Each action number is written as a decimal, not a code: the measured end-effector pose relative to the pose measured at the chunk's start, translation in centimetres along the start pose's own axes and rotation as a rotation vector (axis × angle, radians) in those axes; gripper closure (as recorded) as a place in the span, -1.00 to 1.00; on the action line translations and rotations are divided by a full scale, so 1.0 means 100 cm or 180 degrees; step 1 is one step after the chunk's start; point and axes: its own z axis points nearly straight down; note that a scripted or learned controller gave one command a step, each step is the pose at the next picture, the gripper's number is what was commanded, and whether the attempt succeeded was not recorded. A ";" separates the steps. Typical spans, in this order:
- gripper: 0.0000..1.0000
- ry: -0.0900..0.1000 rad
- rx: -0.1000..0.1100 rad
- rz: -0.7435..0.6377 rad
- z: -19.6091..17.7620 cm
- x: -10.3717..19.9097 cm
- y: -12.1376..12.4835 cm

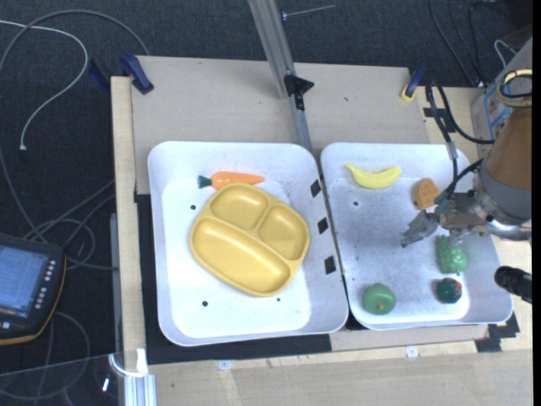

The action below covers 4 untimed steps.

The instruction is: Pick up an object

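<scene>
The right bin (372, 218) holds a yellow banana (374, 176) at the back, an orange-brown piece (425, 194), a light green leafy item (452, 257), a green apple (379, 298) and a small dark green and red item (448, 290) at the front. My gripper (428, 229) hangs over the bin's right half, just below the orange-brown piece and left of the leafy item. Its fingers are spread open with nothing between them; one fingertip (410, 238) points down-left at bare bin floor.
The left bin (169, 227) holds a yellow three-part plate (249, 239) and an orange carrot (237, 178) behind it. A metal pole (275, 32) rises at the back between the bins. Cables run along the arm at the right.
</scene>
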 end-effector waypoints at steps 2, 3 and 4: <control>-1.00 0.0002 0.0002 0.0001 0.106 0.002 -0.005; 1.00 -0.0001 -0.0026 -0.0004 0.091 0.003 -0.002; 1.00 -0.0011 -0.0042 -0.0009 0.045 0.011 -0.003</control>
